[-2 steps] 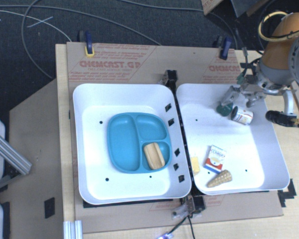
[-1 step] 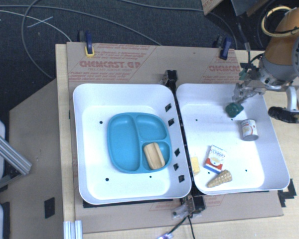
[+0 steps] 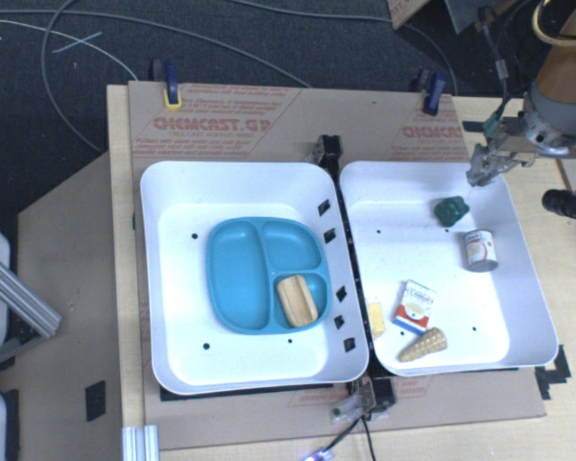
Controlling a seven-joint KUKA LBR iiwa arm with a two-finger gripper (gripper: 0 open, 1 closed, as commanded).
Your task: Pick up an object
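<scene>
Gripper (image 3: 482, 171) hangs over the far rim of the right bin (image 3: 528, 301), up by its back corner; can't tell how its fingers stand. Nothing visibly in its grasp.

Right bin: dark green lump (image 3: 450, 210) just below the gripper, small can (image 3: 479, 251) near it, red-and-white carton (image 3: 415, 306), waffle cone (image 3: 421, 345), yellow piece (image 3: 375, 318) at the near wall.

Left bin (image 3: 168, 257): blue divided plate (image 3: 266, 274), bread-like block (image 3: 297, 299) in its lower right compartment.

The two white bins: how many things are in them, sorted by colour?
Blue: 1, the divided plate
Tan: 2, the bread piece and the cone
Green: 1, the dark lump
Silver: 1, the can
Red and white: 1, the small box
Yellow: 1, the small block
Total: 7
</scene>
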